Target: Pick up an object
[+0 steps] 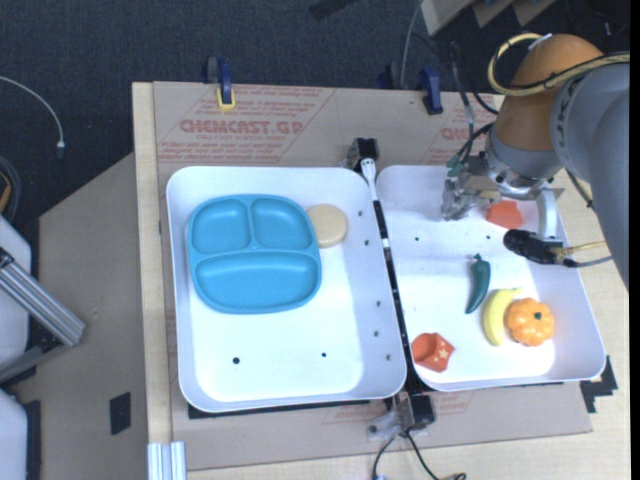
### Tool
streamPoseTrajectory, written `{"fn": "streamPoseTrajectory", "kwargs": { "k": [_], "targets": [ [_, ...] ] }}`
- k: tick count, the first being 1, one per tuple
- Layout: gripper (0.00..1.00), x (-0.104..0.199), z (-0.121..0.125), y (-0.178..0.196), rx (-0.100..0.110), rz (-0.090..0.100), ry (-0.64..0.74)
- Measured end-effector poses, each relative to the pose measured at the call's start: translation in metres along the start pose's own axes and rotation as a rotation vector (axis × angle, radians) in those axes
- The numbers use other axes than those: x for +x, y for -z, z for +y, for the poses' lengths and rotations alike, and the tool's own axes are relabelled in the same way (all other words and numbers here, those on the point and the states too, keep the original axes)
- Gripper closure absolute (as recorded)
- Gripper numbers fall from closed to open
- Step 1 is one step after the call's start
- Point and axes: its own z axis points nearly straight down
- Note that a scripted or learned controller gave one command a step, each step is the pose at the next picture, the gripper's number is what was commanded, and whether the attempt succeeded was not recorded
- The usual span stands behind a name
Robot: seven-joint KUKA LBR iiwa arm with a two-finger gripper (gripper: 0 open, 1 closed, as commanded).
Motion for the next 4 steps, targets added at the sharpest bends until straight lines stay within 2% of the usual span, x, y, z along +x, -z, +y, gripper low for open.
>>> {"fn": "streamPoseTrajectory", "kwargs": {
  "k": [3,4],
  "targets": [
    [1.00,0.002,-0.007,0.157,-0.006,-0.002,0.000],
    [1.00,0.049,-0.015,0.158,0.003,0.002,0.004]
  ]
}}
